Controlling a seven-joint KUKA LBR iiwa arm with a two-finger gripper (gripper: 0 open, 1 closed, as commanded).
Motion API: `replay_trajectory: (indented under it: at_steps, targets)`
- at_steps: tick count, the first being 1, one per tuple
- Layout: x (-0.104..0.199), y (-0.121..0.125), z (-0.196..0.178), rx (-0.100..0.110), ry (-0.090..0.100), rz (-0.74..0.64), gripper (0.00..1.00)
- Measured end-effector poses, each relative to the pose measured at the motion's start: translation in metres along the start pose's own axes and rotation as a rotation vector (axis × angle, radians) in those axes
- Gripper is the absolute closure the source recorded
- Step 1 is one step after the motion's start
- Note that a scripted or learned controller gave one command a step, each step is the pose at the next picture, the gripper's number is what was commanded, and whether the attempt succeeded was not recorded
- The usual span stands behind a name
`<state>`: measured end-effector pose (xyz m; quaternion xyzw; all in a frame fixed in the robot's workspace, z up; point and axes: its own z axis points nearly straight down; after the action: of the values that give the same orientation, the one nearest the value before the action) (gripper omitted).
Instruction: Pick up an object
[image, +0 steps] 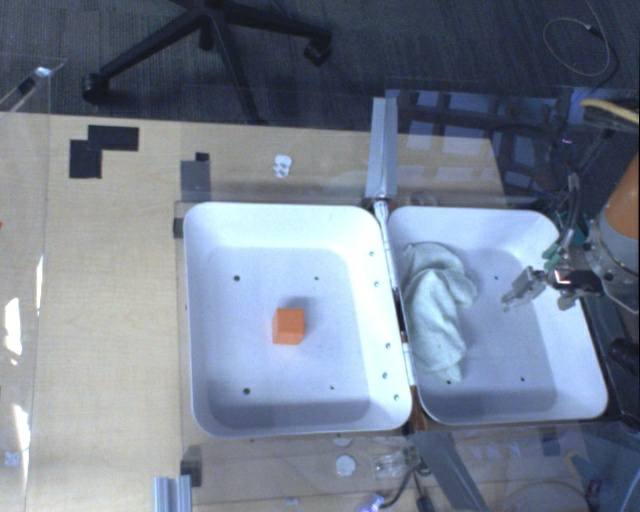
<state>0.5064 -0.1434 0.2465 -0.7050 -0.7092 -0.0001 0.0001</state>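
Gripper (535, 285) at right edge of frame, over right part of right bin (520, 395), near its right wall. Finger state: cannot tell from this view; nothing visible between them. Arm (620, 215) entering from right, orange band at frame edge.

Nearest pickable thing: cloth (437, 305), white, crumpled, left of gripper in same bin. Long axis roughly top to bottom of frame, running from bin's upper middle toward lower left. Left side of cloth just beside the wall shared with left bin; right side faces bare floor between cloth and gripper. Judged approach: short leftward travel, slightly downward in frame.

Second candidate: cube (289, 326), orange, in left bin (215, 300), near centre of its floor, well apart from all walls. Farther left of gripper, slightly lower in frame, beyond divider (392, 300) between bins. No long axis; faces roughly square to bin walls.

Surface: smooth white bin floors, shallow rims. Cloth soft, likely to bunch or slip from a shallow pinch; low contrast against floor. Cube rigid, open room on all sides.

Room: bare floor around gripper; bins on wooden bench (100, 300).
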Motion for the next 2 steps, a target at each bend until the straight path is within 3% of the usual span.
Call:
replay_trajectory:
  at_steps: [1, 2]
  targets:
    - [0.002, 0.015, 0.150, -0.008, -0.002, -0.106, 0.00]
    - [0.042, -0.019, 0.127, -0.002, 0.000, -0.223, 0.00]
